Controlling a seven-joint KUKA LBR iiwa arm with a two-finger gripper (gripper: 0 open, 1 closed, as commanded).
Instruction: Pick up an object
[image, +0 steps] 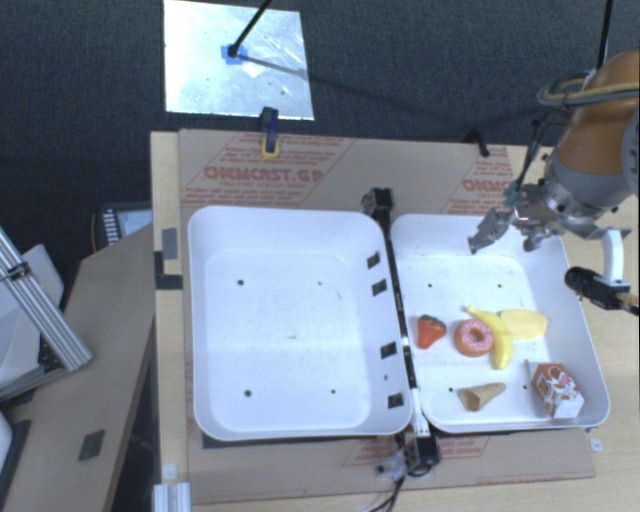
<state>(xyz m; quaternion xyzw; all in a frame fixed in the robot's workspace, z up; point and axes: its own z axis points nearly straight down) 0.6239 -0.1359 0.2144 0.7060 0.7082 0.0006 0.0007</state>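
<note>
The left bin sits well away from the gripper, off to its left in the camera view, and carries nothing to pick. The right bin lies directly below the gripper and holds all the candidates, gathered in its near half, down the frame from the gripper, which hangs above the far edge of that bin.

Going left to right among them: a strawberry lies below and to the left of the gripper; a doughnut sits just beside it, nearly straight down the frame from the gripper; a small cone-shaped piece lies farther toward the near rim. A banana touches the doughnut's right side, its long axis running from upper left to lower right, curving down. A lemon-yellow piece sits against the banana, close to the gripper's own column. A small red and white box stands farthest right, in the near corner.

Whether the gripper is parted or closed cannot be made out from this angle; nothing is visible between its tips.

The move ahead, as I judge it, turns on this: everything lies toward the near side, so the gripper must travel down the frame and descend. The banana cluster is the nearest target.
</note>
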